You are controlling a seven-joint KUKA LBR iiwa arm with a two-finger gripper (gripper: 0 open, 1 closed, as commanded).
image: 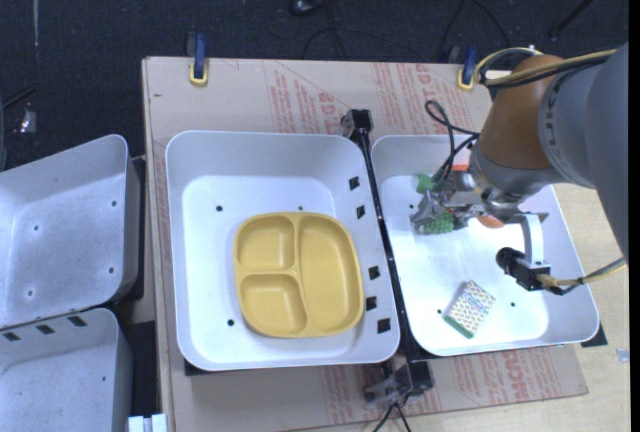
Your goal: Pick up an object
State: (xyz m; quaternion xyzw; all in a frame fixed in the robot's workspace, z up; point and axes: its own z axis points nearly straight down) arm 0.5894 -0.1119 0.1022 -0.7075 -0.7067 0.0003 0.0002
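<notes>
The grey arm [570, 120] with its orange band reaches in from the right over the right bin [570, 330], its gripper [440, 210] low near the bin's upper left — whether it grips anything or not, I cannot tell. A green object [432, 220] sits right at the gripper's tip. A small patterned packet [469, 308] lies near the bin's front edge, well apart from the gripper. In the left bin [200, 220] rests a yellow divided plate [298, 274] — three compartments, lying flat
</notes>
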